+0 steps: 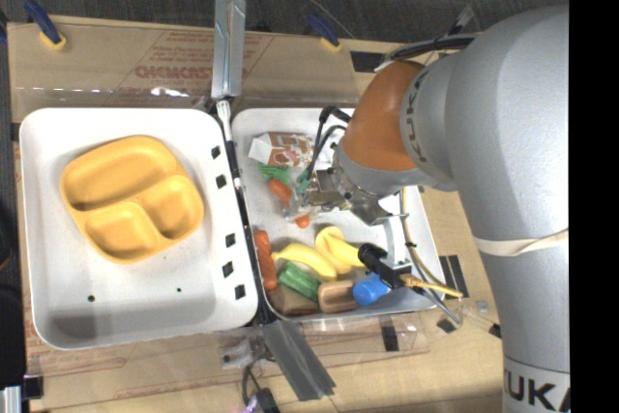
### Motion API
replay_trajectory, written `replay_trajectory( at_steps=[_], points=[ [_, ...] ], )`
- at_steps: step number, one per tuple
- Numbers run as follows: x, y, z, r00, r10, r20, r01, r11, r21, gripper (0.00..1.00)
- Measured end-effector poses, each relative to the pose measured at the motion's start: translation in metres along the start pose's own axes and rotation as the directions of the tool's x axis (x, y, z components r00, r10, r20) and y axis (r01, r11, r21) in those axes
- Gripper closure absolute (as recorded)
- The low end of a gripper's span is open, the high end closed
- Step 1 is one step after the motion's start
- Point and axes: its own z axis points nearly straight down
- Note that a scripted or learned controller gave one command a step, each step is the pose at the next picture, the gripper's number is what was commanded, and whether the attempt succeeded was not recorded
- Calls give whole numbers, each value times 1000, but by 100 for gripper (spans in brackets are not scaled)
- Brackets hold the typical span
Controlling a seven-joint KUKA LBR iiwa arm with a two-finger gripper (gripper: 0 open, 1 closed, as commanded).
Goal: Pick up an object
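The right bin (pixel 250 132) holds a heap of toy food. A brown and white packet (pixel 282 150) lies at its far side, with a small carrot (pixel 276 181) just in front of it. Along the near side lie a yellow banana (pixel 308 258), another yellow piece (pixel 338 247), a green piece (pixel 298 280), a brown piece (pixel 336 295), a blue piece (pixel 368 290) and an orange-red stick (pixel 263 251). My gripper (pixel 315 191) hangs low in the middle of this bin, right of the carrot and above a small orange bit (pixel 303 221).
The left bin (pixel 39 237) holds a yellow divided tray (pixel 131 196) in its far half. A metal bar (pixel 227 44) stands at the back between the bins. The grey arm (pixel 503 140) covers the right bin's right side.
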Motion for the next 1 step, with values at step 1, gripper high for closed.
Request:
replay_trajectory(
  at_steps=[1],
  points=[
    [65,48,-94,987,160,-1,-160,987,-10,100]
  ],
)
